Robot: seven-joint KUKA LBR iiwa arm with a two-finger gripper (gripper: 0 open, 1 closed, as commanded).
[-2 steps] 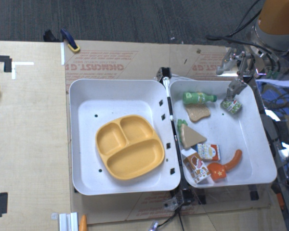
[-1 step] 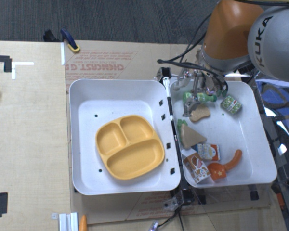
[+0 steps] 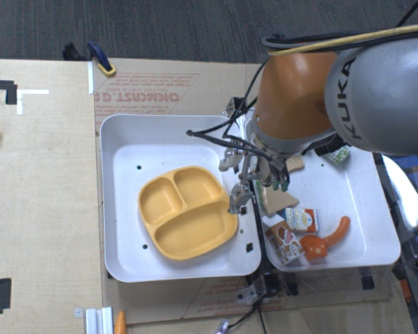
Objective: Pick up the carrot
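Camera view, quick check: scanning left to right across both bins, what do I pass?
Yellow three-compartment plastic plate in the left white bin → gripper over the divide → brown printed packet → orange carrot in the right white bin.

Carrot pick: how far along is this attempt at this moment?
Nothing looks done: the carrot lies on the floor of the right bin, beside a red tomato-like item and small packets. In hand: the pincer hangs over the seam between the bins, beside the yellow divided plate, well away from the carrot. Left: move over, grasp, lift.
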